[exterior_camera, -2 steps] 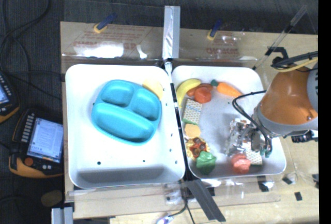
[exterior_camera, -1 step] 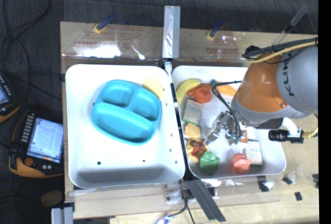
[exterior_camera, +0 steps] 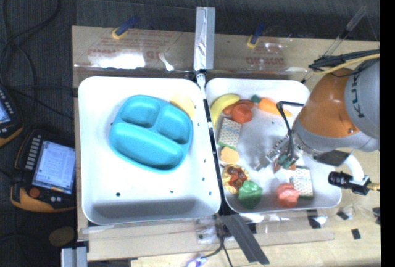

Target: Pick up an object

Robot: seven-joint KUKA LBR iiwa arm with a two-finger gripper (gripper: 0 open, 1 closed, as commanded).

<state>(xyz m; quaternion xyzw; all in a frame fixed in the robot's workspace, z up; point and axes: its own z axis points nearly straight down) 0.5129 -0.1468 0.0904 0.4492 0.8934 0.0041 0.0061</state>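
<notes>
1 fixed camera | above bench (exterior_camera: 92,41) | slanted down | 2 bins (exterior_camera: 92,136)

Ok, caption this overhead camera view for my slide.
KUKA arm reaches into the right bin of toy food; blue divided plate in left bin.

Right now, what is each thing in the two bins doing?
Blue divided plate: lying flat in the left bin.
Banana: lying at the right bin's top left corner.
Tomato: resting beside the banana.
Green pepper: resting near the front wall.
Pincer: low inside the right bin; hard to tell if it holds anything.
</notes>
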